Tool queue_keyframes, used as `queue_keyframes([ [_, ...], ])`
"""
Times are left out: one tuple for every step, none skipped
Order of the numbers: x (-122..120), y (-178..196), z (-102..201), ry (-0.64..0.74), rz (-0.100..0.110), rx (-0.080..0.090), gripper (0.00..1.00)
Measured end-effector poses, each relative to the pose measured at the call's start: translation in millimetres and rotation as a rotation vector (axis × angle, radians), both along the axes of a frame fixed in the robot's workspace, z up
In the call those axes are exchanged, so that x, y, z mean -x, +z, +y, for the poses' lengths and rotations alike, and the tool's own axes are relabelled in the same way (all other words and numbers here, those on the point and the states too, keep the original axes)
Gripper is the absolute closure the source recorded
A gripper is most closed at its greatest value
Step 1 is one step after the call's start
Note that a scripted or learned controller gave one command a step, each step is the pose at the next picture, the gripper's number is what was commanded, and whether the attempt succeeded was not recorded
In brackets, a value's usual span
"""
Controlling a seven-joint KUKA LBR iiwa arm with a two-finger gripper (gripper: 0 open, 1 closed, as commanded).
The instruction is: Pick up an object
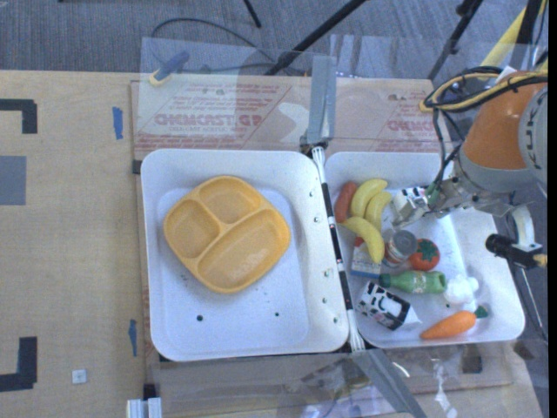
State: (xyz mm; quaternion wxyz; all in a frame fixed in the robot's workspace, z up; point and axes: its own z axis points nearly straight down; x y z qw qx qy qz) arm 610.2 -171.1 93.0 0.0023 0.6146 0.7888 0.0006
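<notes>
Inspecting the right bin (500, 259), we find the gripper (426, 200) low over its far side, just right of the bananas (370, 212); we cannot tell its state. Near it lie a tomato (426, 254), green bottle (416, 281) and carrot (450, 324). The left bin (174, 329) holds a yellow divided plate (226, 232).

This was a robotics lab, set up for testing rather than living or cooking. Black tripod legs (348, 11) crossed grey carpet (104, 24) along the top of the frame. The plywood tabletop (70, 233) carried black corner markings (22, 116) and bits of blue tape (117, 122) at the left, the sort used for calibration. A clear sheet printed CHEMCAST GP (209, 116) lay under two white bins (235, 333). At the upper right, bundled yellow and black cables (461, 90) ran along an industrial grey arm with an orange band (496, 138). Toy plastic food (409, 281) filled the right bin.
</notes>
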Motion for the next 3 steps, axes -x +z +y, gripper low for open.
queue_keyframes([
  [0.1, 6.3, -0.4, -0.002, 0.002, 0.000, 1.00],
  [0.1, 6.2, -0.3, -0.002, 0.003, 0.000, 0.00],
  [-9.7, -8.0, 23.7, 0.003, 0.004, 0.001, 0.00],
])
